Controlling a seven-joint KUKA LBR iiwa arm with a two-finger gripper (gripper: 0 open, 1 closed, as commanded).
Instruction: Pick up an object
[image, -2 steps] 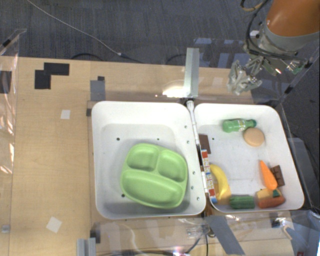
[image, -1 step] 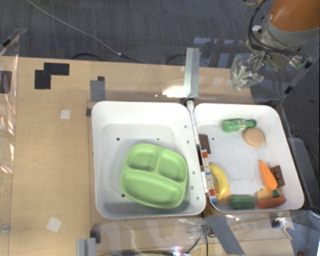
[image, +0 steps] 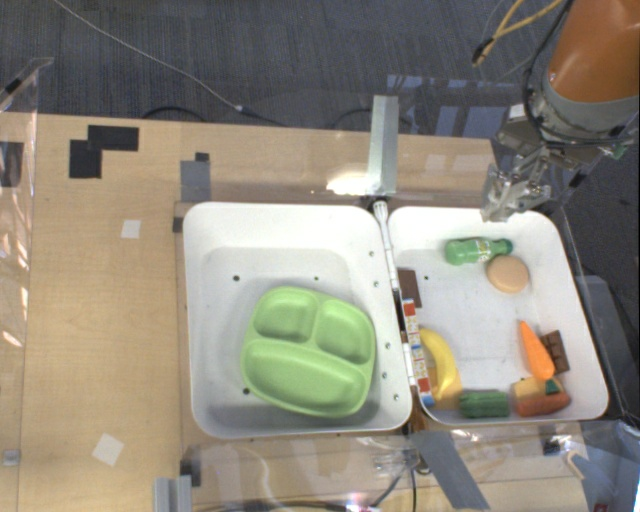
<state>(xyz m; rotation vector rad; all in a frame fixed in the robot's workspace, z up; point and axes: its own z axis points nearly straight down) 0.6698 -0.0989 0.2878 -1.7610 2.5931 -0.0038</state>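
- While the arm hangs over the back edge of the right bin (image: 575, 262), we read the camera view as a pre-grasp hover: the gripper (image: 503, 203) sits above the rim, touching nothing.
- Jaws: can't tell if spread or closed, too small and blurred; nothing seen between them.
- Closest candidate is the green bottle (image: 476, 249), lying on its side just below the gripper, w/ a tan round piece (image: 508, 274) touching or nearly touching its right end, so probably the easiest pick.
- Other items crowd the front of that bin: banana (image: 441, 364), dark green block (image: 484, 403), carrot (image: 535, 350), brown block (image: 554, 351), red-orange piece (image: 541, 400). They're packed by the walls, so we judge them harder to reach.
- Left bin (image: 200, 300) holds a green divided plate (image: 308, 350), flat and wide, a poor fit for a pinch.
- Both bins rest on the wooden counter (image: 100, 330).
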